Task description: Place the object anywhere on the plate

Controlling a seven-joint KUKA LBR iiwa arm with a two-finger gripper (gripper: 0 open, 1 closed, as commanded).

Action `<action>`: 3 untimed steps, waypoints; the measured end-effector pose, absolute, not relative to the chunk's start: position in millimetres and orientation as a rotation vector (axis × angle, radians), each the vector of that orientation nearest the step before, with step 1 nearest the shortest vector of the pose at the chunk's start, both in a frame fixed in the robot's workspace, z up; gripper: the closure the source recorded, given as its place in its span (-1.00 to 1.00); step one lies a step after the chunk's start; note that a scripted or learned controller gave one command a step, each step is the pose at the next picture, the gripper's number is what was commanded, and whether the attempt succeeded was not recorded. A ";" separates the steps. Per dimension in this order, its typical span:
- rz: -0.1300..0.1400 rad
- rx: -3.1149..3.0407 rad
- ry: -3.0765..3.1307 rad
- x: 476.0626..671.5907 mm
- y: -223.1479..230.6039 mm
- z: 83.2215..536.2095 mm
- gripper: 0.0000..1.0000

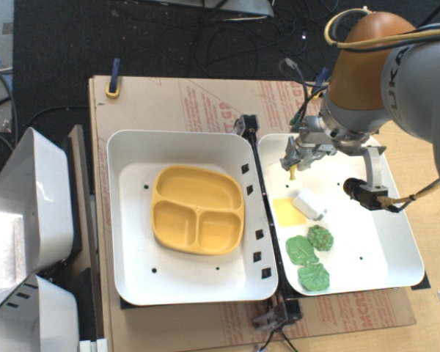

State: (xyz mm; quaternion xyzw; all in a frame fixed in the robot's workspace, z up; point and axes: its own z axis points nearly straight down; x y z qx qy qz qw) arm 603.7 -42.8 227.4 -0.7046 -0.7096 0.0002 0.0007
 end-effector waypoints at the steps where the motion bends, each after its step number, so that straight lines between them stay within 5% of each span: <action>1: 0.002 -2.213 -2.227 594.0 9.9 218.1 1.00; 3: -0.002 -2.212 -2.230 574.7 106.8 233.3 1.00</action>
